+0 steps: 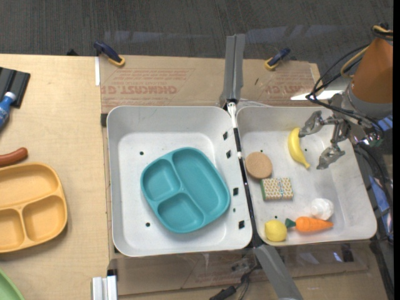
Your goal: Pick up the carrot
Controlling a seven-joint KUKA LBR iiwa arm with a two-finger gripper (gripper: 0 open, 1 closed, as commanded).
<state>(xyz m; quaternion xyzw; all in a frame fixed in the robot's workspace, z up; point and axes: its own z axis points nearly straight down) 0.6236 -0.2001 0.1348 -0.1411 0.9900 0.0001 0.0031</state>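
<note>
An orange carrot (pixel 312 224) with a green top lies near the front edge of the right bin (pixel 359 174), between a yellow lemon (pixel 275 230) and a white crumpled object (pixel 321 207). My gripper (pixel 320 144) hangs over the back right part of that bin, just right of the banana (pixel 297 147). Its fingers are spread open with nothing between them. The carrot is well in front of the gripper, apart from it.
The right bin also holds a round tan cookie (pixel 258 165) and a patterned sponge block (pixel 277 189). A teal divided plate (pixel 184 189) sits in the left bin (pixel 125 167). On the bench to the left lie a yellow tray (pixel 28 208) and a sausage (pixel 12 157).
</note>
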